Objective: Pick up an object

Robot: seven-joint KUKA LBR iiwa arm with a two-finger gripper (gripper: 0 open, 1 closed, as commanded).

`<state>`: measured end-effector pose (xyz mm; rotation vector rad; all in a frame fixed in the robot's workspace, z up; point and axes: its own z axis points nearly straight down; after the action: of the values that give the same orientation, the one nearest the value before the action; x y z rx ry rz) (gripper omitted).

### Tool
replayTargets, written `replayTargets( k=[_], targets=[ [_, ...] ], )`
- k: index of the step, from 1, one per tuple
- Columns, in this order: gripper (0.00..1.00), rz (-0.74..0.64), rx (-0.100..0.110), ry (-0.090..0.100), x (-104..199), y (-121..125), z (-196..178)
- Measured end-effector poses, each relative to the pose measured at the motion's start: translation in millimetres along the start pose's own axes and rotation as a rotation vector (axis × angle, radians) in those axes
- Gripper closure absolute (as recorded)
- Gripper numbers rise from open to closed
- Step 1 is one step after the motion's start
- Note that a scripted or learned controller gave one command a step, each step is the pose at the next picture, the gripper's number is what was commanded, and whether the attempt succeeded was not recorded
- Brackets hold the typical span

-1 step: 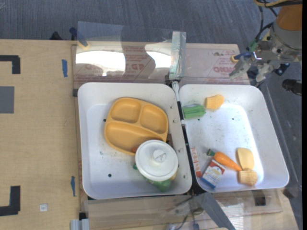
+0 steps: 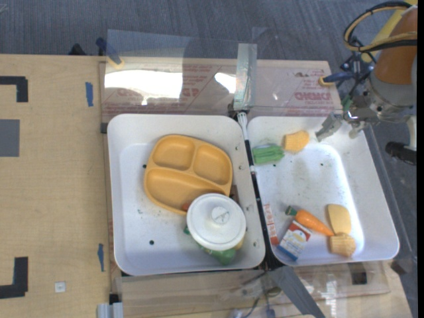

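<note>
Above the far right corner of the right bin (image 2: 371,177), the gripper (image 2: 339,127) hangs with its two fingers spread apart and nothing between them. It touches no object. Nearest to it, on the bin floor, lies a yellow block (image 2: 295,140), with a green block (image 2: 267,154) just beside that against the bin's left wall. Toward the near edge of the same bin sit a toy carrot (image 2: 311,221), a small carton (image 2: 295,238), a pale yellow wedge (image 2: 339,218) and a crinkled yellow piece (image 2: 343,245), clustered together and well apart from the gripper. The left bin (image 2: 126,197) holds an orange divided plate (image 2: 187,171) and a white lidded cup (image 2: 216,220) resting partly on it.

Assessment: no pick is made. Nothing is grasped or lifted; selection, descent, closure and lift all remain. The yellow block appears the likeliest candidate by position.
</note>
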<state>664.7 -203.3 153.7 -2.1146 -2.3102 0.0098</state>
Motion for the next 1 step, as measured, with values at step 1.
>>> replayTargets(
  k=[1],
  targets=[
    [0.0, 0.604, -0.007, 0.014, -6.8, -37.0, 21.7]
  ],
)
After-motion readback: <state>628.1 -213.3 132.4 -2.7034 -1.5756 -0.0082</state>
